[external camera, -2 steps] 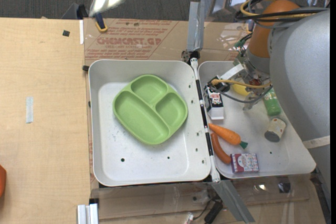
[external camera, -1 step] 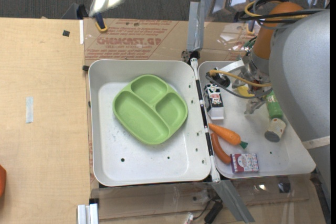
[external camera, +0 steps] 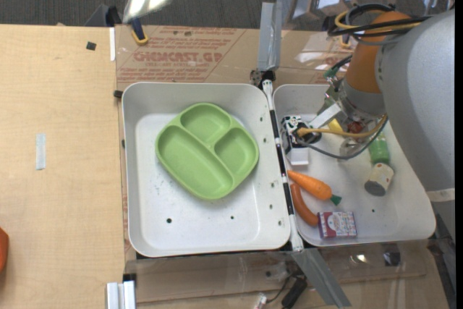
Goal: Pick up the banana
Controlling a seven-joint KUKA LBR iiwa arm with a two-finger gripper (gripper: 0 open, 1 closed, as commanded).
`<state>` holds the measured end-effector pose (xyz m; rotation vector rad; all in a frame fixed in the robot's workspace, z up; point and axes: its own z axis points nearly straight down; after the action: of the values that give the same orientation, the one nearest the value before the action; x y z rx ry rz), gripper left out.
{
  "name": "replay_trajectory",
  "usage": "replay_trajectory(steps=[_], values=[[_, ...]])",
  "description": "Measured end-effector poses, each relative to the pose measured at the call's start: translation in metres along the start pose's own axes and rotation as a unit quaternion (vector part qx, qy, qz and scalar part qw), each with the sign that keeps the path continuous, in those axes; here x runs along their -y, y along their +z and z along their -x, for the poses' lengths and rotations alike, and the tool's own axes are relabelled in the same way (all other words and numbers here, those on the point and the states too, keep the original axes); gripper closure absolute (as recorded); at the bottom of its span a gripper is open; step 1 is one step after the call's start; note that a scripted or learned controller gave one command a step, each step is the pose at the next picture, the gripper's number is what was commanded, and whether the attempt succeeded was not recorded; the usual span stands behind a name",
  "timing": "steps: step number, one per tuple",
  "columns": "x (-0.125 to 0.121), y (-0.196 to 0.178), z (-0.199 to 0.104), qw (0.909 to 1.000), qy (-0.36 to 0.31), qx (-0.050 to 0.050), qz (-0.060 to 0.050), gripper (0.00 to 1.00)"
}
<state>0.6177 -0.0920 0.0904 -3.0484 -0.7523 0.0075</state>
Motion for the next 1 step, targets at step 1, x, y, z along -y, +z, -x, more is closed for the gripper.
replay_trajectory(steps=[1], values=[[-0.0049,0.0,0.0076,0.991,0.134,0.0,0.001,0.0]])
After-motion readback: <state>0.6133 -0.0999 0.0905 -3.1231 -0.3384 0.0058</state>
